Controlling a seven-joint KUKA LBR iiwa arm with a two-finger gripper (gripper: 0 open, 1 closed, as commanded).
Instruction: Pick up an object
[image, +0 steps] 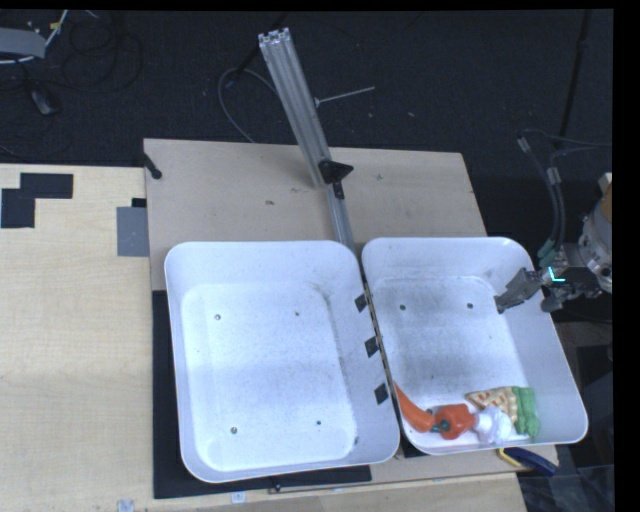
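Note:
Several small objects lie along the near wall of the right bin: an orange carrot-like piece, a red-orange piece, a tan waffle-like piece, a green piece and a small white piece. My gripper hangs over the right bin's right rim, well above and behind those objects. Nothing shows between its dark fingers.
The left bin sits beside the right one, joined by black clips along the shared edge. A slanted aluminium bar rises behind the bins. Cables lie on the dark floor at the back.

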